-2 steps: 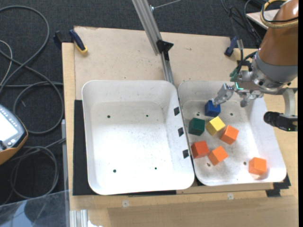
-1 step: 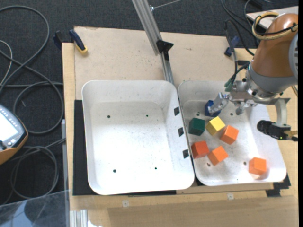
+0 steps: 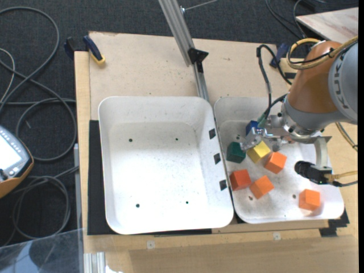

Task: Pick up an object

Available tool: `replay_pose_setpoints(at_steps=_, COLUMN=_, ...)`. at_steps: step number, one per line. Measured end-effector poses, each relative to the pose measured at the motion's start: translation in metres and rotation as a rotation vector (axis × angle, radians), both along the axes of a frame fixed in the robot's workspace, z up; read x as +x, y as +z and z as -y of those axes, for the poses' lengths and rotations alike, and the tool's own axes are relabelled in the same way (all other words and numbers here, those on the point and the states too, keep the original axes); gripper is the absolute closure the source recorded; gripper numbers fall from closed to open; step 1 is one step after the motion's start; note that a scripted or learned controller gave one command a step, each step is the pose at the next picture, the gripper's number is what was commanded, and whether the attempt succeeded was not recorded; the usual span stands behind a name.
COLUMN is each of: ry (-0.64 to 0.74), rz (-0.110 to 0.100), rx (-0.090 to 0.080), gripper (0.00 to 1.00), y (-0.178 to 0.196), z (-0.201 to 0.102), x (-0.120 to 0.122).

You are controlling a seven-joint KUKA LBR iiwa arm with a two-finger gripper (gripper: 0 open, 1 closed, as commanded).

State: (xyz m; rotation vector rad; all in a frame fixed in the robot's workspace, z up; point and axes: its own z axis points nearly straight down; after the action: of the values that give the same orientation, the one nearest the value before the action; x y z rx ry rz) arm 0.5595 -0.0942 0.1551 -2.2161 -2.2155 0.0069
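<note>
1. The left bin (image 3: pixel 114 118) sits left of the right bin (image 3: pixel 239 209); it has only specks and a few dark dots on its floor.
2. Just inside the right bin's left wall lies a green block (image 3: pixel 235 151), with an orange block (image 3: pixel 240 179) below it, toward the bin's near edge.
3. Toward the bin's middle, a yellow block (image 3: pixel 260 151) lies just right of the green one, and a second orange block (image 3: pixel 262 186) lies below it.
4. The hand (image 3: pixel 255 136) hangs over the upper middle of this bin, just above the yellow block and up-right of the green one. I cannot tell how wide it stands, and I see nothing held in it.
5. A third orange block (image 3: pixel 276 162) touches or nearly touches the yellow block's right side; a fourth (image 3: pixel 310 199) lies alone near the bin's lower right corner.
6. My judgement: the yellow block is the nearest candidate, lying just toward the bin's near edge from the hand, so a short drop would reach it. Its orange neighbour crowds one side and could foul the grasp.
</note>
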Motion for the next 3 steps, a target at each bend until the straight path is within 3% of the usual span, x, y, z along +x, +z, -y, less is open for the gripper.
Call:
replay_pose_setpoints(at_steps=1, ry=-0.002, rz=0.022, rx=-0.005, gripper=0.00, y=-0.042, z=0.002, x=0.005)
replay_pose_setpoints(at_steps=2, ry=-0.001, rz=0.030, rx=-0.005, gripper=1.00, y=-0.028, z=0.002, x=0.007)
replay_pose_setpoints(at_steps=3, ry=0.001, rz=0.016, rx=-0.004, gripper=1.00, y=0.029, z=0.012, x=0.009)
